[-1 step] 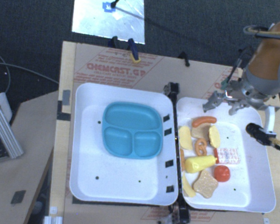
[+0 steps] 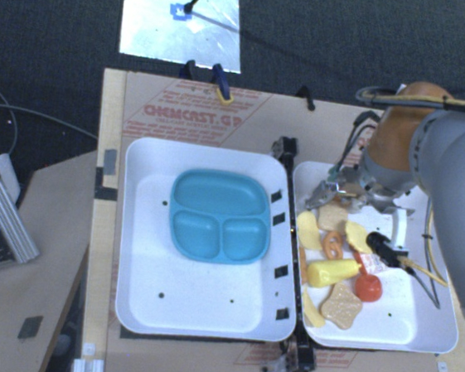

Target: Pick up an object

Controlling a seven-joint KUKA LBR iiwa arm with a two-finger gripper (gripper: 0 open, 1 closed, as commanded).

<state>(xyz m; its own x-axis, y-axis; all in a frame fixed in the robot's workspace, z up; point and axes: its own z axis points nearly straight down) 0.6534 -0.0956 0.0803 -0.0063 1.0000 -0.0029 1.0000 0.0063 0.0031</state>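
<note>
End effector (image 2: 334,192) hangs low over the back-left corner of the right bin (image 2: 433,329), and whether it is spread or pressed together cannot be told. Toy food pile (image 2: 336,264) lies just in front of it, touching or nearly so, toward the bin's front edge. The yellow piece (image 2: 333,272) in that pile has its long axis running across the bin, and the blue tray (image 2: 218,217) sits well beyond the bin's left wall.
</note>
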